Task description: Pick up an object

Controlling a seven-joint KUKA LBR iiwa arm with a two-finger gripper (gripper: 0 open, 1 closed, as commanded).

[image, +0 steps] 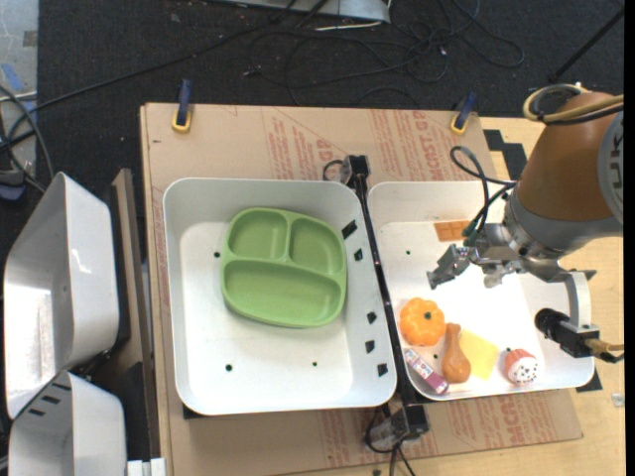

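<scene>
You had nothing lifted at this moment: the toy pumpkin (pixel 422 322), the likeliest thing to pick, sat on the floor of the right bin (pixel 516 390), toward its near left corner. Just beside the pumpkin, on the side away from the divider, lay a tan drumstick-shaped toy (pixel 455 356), and beyond that a flat yellow piece (pixel 481 353). Further from the pumpkin along the near wall stood a small white and red spotted toy (pixel 521 366), and near the pumpkin's front a little pink and white item (pixel 425 368) rested against the rim. An orange card (pixel 451 230) lay well behind the pumpkin, near the far wall.

The end effector (pixel 453 263) hung above and behind the pumpkin, apart from it; whether its jaws stood apart or together I cannot tell, since the fingers are too dark and small to read. Nothing showed between them.

Across the divider from the pumpkin, the left bin (pixel 198 365) carried a green divided plate (pixel 286 266). Both bins rested on the counter (pixel 258 132).

So, as I judge it, the approach was partly made; the descent, the closing and the lift all remained.
</scene>
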